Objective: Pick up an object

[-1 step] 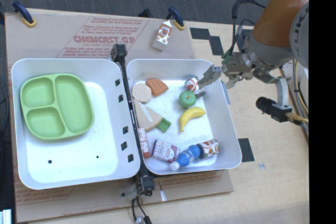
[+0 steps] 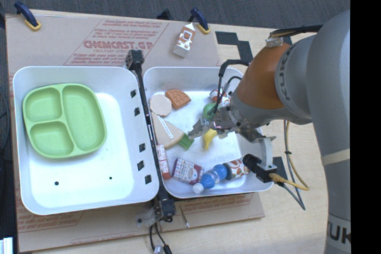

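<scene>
Blue-capped bottle: below pincer; yellow piece just beside it, lower right; pincer's opening cannot be told

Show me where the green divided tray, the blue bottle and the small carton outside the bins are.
green divided tray [image 2: 64,121]: camera view, on the ridge between its compartments.
blue bottle [image 2: 214,175]: camera view, on its blue body.
small carton [image 2: 184,40]: camera view, on its front face.
</scene>
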Available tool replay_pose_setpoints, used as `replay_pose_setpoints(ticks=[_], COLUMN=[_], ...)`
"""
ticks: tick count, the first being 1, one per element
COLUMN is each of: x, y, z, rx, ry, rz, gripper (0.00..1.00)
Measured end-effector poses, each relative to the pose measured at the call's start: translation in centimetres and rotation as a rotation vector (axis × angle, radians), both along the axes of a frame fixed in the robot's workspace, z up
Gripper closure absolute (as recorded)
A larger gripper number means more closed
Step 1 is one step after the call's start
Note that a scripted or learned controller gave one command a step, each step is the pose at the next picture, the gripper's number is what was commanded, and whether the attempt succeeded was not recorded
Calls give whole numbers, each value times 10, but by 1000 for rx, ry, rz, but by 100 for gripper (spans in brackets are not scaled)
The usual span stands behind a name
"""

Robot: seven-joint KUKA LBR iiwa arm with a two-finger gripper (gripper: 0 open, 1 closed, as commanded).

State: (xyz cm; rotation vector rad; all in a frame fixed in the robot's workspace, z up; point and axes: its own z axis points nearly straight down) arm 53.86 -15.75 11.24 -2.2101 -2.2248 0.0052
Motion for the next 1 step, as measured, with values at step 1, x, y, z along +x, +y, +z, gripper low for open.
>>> replay_pose_setpoints(ticks=[1], x=[1], y=[0], z=[11], rx=[-1], ry=[-1], rz=[5], gripper=[100])
